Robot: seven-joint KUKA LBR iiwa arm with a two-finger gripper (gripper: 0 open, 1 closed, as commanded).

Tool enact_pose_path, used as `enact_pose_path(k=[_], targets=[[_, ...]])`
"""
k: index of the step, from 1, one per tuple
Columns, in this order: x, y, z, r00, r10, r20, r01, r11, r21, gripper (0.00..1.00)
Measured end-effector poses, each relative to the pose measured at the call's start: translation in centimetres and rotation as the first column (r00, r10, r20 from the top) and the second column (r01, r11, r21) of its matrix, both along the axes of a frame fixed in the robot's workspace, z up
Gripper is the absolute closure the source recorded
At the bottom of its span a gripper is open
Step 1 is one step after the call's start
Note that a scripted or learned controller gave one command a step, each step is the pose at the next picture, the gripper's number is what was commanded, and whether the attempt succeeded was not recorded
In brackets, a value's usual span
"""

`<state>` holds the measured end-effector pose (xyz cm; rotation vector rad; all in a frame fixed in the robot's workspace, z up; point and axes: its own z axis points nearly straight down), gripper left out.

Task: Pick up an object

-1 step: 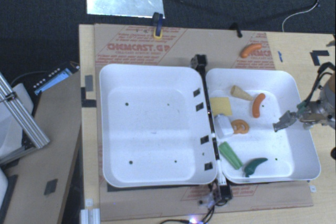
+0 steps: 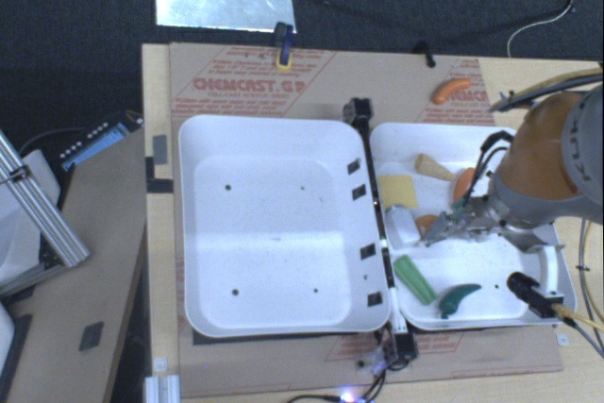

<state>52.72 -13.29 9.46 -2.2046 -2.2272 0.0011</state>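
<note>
Low in the right bin [image 2: 552, 293], the gripper [image 2: 436, 231] hangs over the toys; whether it grips anything cannot be told. "CHEMCAST GP" reads in red on the board [image 2: 247, 82] beneath the bins. An orange piece [image 2: 427, 223] lies touching its tip, a yellow block [image 2: 396, 191] at eleven o'clock, a green stick [image 2: 413, 279] at seven and a teal pepper [image 2: 458, 297] at five. A tan piece [image 2: 433, 168] lies at twelve. The left bin [image 2: 274, 222] sits at nine.

"CHEMCAST GP" on brown board [image 2: 247, 82]
</note>
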Motion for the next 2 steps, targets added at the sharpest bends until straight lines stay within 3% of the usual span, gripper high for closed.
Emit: enact_pose_path(k=[1, 2], targets=[[-4.3, -2.1, -1.1, 1.0, -0.012, 0.002, 0.012, 1.0, -0.005, 0.0], [3.4, 2.6, -0.9, 1.0, -0.002, 0.015, 0.002, 1.0, -0.008, 0.0]])
